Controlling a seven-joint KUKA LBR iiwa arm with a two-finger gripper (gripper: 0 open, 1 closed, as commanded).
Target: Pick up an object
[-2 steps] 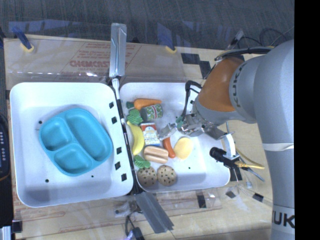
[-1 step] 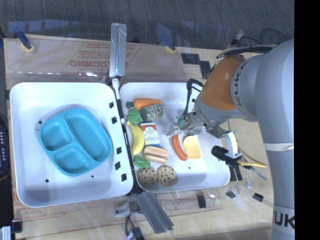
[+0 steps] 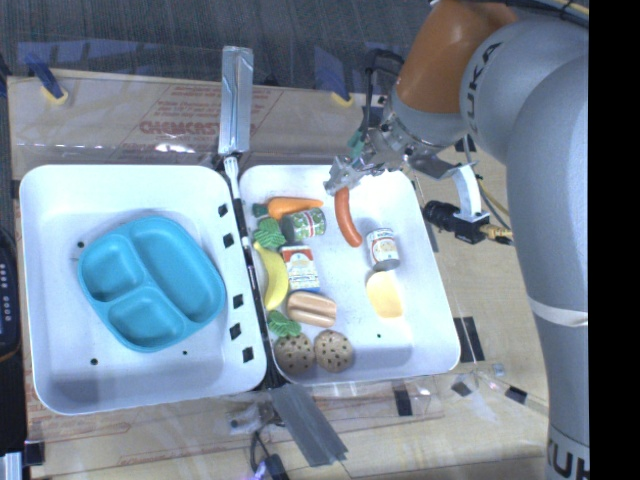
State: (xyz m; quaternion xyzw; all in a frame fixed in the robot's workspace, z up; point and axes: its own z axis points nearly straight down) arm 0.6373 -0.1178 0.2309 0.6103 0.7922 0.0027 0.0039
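Observation:
The right bin holds several toy foods. My gripper hangs over the bin's far edge, just above the upper end of an orange sausage that lies lengthwise on the bin floor. Whether the gripper touches the sausage is unclear. To the left of the sausage lie a carrot and a green can. A small grey can and a yellow block sit to the right of the sausage and nearer the front.
Along the right bin's left side lie a banana, a juice box, a hot dog bun and two cookies. The left bin holds a blue divided plate. The arm's grey body fills the right side.

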